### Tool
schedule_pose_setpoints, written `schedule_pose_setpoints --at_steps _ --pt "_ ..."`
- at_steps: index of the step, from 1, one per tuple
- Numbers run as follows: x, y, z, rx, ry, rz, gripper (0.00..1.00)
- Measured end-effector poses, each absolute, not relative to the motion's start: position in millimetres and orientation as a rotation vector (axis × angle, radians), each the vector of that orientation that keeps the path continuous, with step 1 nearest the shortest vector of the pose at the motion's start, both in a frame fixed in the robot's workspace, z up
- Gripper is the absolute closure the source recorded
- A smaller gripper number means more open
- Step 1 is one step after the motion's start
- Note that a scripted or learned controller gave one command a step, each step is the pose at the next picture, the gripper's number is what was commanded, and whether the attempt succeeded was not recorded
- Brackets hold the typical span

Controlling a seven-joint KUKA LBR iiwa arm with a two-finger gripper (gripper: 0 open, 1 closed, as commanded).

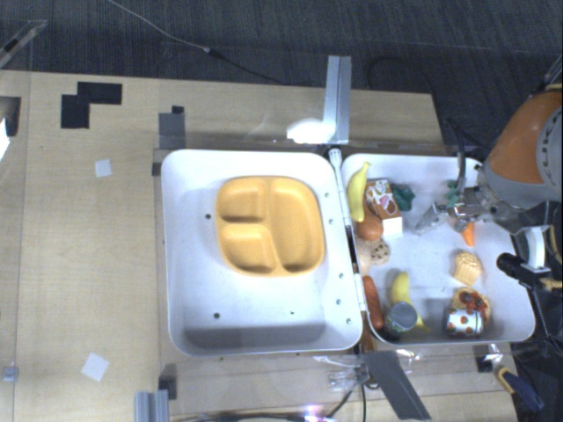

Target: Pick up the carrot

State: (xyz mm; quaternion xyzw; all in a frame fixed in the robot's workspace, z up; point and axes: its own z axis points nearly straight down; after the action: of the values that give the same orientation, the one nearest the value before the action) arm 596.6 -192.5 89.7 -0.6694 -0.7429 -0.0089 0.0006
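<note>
The carrot (468, 233) is a small orange piece lying on the floor of the right bin (519, 328), close to its right side. My gripper (447, 214) hangs low over the upper right part of that bin, reaching in from the right. It stands open, one grey finger (427, 221) spread out to the left and the other just above the carrot. The carrot lies at the right finger's tip, not between the two fingers. The orange band of the arm (528, 139) is at the right edge.
The right bin also holds a banana (357, 192), a printed box (380, 199), a green item (403, 196), a cookie (379, 251), a red sausage (373, 297), a grey can (401, 316) and a bread piece (467, 267). The left bin (189, 262) bears a yellow divided plate (268, 224).
</note>
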Motion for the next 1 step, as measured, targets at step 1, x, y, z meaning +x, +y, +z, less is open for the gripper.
schedule_pose_setpoints --at_steps 1 --pt "559.9 -193.5 90.3 -2.073 -2.365 -0.030 0.00"
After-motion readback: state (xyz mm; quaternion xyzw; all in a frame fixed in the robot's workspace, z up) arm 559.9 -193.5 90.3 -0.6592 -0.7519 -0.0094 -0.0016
